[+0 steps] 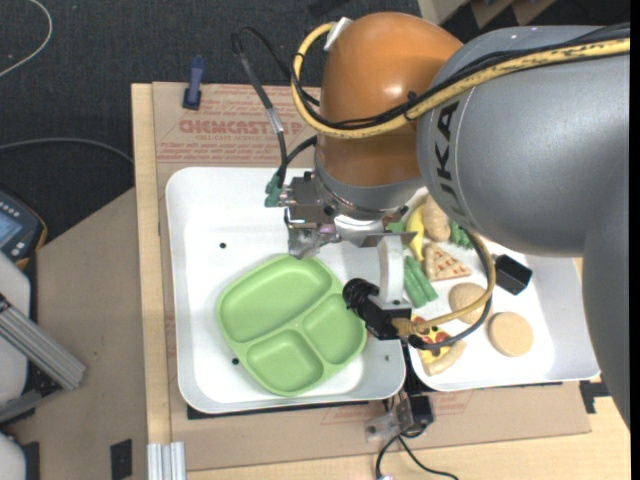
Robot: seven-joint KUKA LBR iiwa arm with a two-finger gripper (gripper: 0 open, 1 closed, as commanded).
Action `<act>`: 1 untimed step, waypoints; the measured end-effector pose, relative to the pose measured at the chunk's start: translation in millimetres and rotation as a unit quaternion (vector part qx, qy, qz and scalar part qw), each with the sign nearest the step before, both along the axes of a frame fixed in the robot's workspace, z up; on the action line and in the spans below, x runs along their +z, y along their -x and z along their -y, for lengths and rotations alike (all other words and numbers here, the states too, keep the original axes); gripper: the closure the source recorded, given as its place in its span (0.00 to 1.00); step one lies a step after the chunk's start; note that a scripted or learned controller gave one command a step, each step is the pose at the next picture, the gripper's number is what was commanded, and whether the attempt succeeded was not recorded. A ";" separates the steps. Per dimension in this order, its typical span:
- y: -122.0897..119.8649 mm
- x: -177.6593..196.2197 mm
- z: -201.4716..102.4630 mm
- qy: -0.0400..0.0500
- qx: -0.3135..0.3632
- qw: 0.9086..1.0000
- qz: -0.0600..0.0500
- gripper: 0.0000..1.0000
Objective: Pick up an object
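**Arm low over left bin, plate within reach**

The grey-and-orange arm (520, 138) reaches in from the right of the frame. Its pincer (318, 230) is low over the left bin (200, 228), just at the upper rim of a green divided plate (290, 323) lying at lower centre. The wrist hides the pincer, so whether it is apart or together cannot be told, and nothing is seen held. The plate looks the nearest candidate, but it lies flat and wide. A good grasp would likely take its thin raised rim squarely from straight above, without shoving the plate against the bin wall. Smaller toy foods, among them a pizza slice (443, 263) and a round biscuit (511, 333), lie in the right bin (550, 360) at centre right and may be easier to close on.
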State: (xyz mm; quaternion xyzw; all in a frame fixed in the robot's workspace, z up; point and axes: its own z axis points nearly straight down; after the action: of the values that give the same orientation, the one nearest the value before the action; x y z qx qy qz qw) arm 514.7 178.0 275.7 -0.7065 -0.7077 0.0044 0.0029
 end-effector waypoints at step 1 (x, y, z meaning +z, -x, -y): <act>36.1 270.0 -34.0 -0.006 0.002 1.000 0.015 1.00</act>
State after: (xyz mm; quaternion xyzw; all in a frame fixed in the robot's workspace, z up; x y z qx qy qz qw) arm 478.6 212.1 545.7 -0.7053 -0.7089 -0.0105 -0.0031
